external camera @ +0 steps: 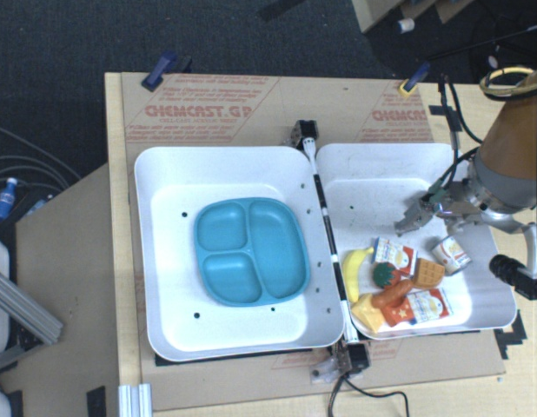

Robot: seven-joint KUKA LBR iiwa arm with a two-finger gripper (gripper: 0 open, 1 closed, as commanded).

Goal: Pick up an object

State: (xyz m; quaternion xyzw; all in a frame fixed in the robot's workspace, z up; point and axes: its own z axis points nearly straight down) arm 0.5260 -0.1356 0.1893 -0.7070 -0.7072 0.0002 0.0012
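Observation:
Several toy food items lie in the front part of the right bin [381, 168]: a yellow banana [355, 271], a white and red carton [393, 254], a green piece [384, 274], a tan cracker [429, 274], an orange-red sausage [393, 294], a white and red packet [427, 307] and a small white carton [451, 253]. My gripper [416, 217] hangs over the right bin, just behind the pile and above the white and red carton. I see nothing held in it. The arm's orange band [516, 142] is at the right edge.
The left bin [164, 233] holds a blue divided plate [251, 250]. A black hinge strip [325, 224] separates the bins. Blue clamps [160, 70] [414, 80] sit on the cardboard behind. Cables run along the right side.

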